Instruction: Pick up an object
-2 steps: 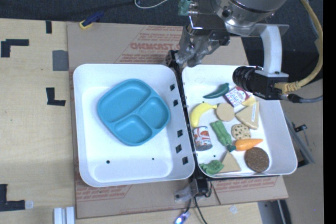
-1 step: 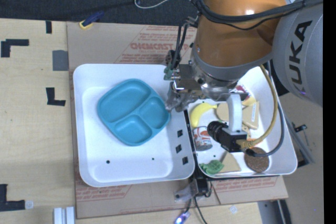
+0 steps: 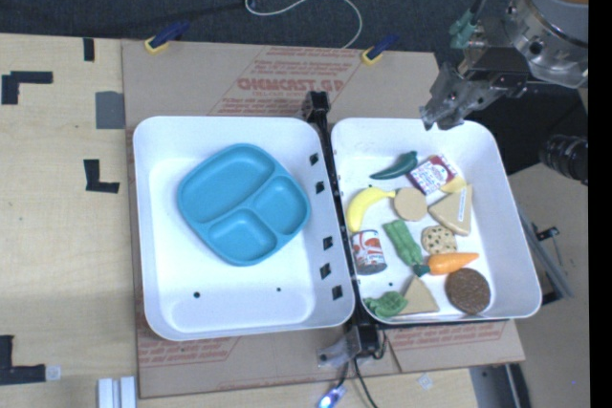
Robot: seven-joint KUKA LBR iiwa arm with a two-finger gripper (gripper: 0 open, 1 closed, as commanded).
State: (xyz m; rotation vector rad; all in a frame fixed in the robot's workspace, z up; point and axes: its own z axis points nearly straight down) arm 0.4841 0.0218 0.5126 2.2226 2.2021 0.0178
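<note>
Currently | claw (image 3: 443,115) over right bin's (image 3: 510,196) far rim, grip state unclear | toy food heaped there, banana (image 3: 368,204) touching can (image 3: 369,250) | risk: crowding spoils a clean pinch

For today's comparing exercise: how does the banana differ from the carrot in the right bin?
The banana is yellow and curved; the carrot is orange and straight. The banana lies near the bin's left wall, beside the can; the carrot lies lower and further right, above the brown disc. Both are toy foods lying flat in the right bin.
</note>
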